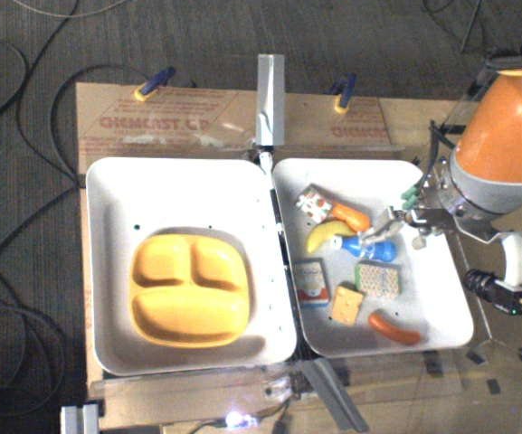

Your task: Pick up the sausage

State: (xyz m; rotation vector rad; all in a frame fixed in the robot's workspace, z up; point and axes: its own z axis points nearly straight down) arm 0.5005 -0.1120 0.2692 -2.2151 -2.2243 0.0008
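Red sausage [393,328]: one, right bin [441,283].

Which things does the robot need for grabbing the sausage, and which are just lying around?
For the job:
- sausage, near the right bin's front edge
- gripper, hovering over the right bin

Just lying about:
- banana
- carrot
- cracker
- blue bottle
- yellow divided tray, in the left bin

A yellow divided tray [189,288] sits in the left bin [107,197] (banana [326,235] and carrot [349,214] lie opposite).
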